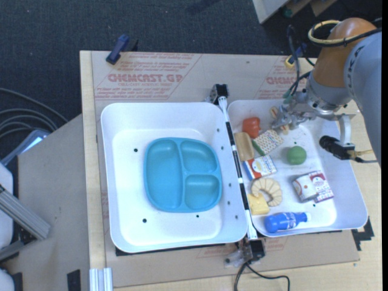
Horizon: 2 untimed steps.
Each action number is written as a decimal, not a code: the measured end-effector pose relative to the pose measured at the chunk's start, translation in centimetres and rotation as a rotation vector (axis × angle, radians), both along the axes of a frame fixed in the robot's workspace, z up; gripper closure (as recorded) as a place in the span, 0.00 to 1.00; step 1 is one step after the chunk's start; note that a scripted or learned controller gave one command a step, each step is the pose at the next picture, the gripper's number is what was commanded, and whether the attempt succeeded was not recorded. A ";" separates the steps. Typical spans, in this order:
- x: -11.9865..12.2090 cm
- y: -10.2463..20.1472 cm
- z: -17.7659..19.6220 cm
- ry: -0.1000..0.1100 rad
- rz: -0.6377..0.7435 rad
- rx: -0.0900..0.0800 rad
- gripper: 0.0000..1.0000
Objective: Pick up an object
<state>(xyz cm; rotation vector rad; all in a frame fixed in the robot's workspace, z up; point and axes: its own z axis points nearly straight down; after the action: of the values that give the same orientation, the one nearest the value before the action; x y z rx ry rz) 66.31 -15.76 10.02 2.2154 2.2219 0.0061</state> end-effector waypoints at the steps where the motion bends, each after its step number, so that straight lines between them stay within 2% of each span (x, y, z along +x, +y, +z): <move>1: 0.5 6.6 13.1 0.001 -0.001 0.000 1.00; 2: -2.4 16.3 10.6 0.009 0.000 0.003 1.00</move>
<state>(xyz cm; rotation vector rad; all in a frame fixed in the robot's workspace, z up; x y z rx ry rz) 63.95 0.49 20.61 2.2215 2.2275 -0.0005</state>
